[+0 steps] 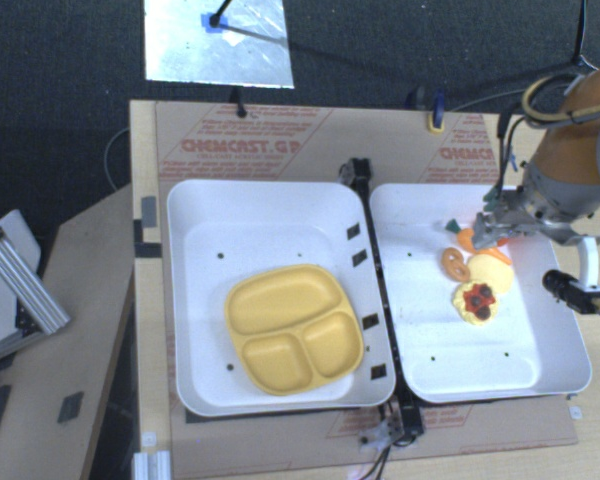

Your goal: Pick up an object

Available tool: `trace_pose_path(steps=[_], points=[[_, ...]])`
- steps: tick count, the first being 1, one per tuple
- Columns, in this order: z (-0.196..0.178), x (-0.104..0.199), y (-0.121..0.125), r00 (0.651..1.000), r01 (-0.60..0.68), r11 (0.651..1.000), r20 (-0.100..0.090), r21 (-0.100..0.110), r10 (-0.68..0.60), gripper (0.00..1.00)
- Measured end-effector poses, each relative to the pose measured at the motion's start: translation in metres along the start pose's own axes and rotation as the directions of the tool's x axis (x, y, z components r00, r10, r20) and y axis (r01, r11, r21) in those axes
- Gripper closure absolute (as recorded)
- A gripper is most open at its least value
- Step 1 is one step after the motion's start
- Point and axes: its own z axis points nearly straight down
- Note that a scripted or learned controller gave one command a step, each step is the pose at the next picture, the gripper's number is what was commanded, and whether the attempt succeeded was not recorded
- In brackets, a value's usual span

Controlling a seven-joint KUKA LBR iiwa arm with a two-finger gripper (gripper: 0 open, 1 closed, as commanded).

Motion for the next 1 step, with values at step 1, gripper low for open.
trace_pose_path(steps=[1], points=[[-0.0588,0.0092,0.0025,1.000,0.001,1.000,0.000,0.001,-0.001,1.00]])
